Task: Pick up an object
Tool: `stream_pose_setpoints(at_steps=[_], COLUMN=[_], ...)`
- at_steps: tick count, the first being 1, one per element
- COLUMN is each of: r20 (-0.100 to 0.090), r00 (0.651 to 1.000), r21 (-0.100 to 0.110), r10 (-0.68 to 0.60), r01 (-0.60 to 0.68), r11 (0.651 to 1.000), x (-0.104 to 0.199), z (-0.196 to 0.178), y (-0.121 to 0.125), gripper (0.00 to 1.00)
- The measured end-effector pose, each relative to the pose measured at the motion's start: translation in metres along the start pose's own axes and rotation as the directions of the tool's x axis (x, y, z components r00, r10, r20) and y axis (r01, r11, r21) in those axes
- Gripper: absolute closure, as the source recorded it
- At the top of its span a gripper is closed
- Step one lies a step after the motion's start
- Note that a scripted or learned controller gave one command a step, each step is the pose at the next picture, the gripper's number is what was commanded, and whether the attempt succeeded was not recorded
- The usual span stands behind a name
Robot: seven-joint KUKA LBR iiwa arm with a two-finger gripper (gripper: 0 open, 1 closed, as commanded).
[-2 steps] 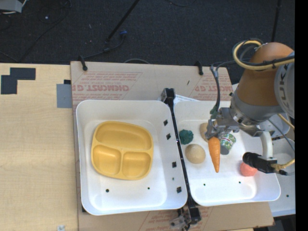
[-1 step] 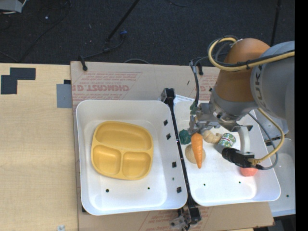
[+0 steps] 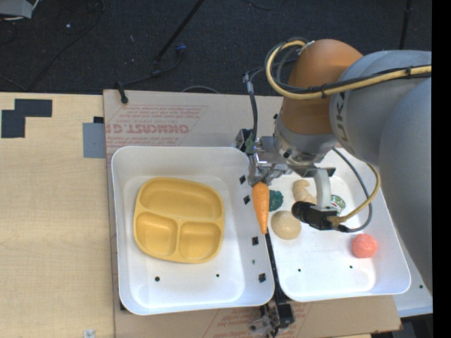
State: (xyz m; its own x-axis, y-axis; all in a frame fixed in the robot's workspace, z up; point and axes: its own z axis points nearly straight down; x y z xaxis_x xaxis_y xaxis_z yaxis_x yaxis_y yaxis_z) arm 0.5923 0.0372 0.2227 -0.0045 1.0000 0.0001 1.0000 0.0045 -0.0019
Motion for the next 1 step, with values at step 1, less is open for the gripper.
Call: stream_pose_setpoints(at_steps=[1], r20=[-0.001], r00=[1.000], r21=[0.000], r10=[-0.001], r01=[0.001], r11=[1.000], x=[0.0483], z=[-0.0091], y=[0.0167], gripper=[1.00])
